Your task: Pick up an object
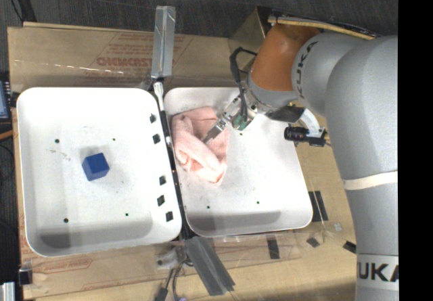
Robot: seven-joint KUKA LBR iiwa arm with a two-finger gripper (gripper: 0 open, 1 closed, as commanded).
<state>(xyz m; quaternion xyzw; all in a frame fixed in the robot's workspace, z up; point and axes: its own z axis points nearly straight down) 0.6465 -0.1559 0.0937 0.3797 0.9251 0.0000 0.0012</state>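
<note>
A crumpled pink cloth (198, 144) lies in the right bin (270, 191), against its left wall. My gripper (218, 130) reaches down from the upper right and its tip sits on the cloth's upper right part, touching the folds. A small blue cube (95, 166) rests alone in the left bin (40, 124), far from the gripper. The arm's orange band (281, 56) and grey wrist hang over the right bin's back edge.
A metal divider post (162, 42) stands at the back between the two bins, with black clips along the shared wall (162, 157). Brown cardboard (88, 53) lies under and behind the bins. The large grey arm body (358, 124) covers the right side.
</note>
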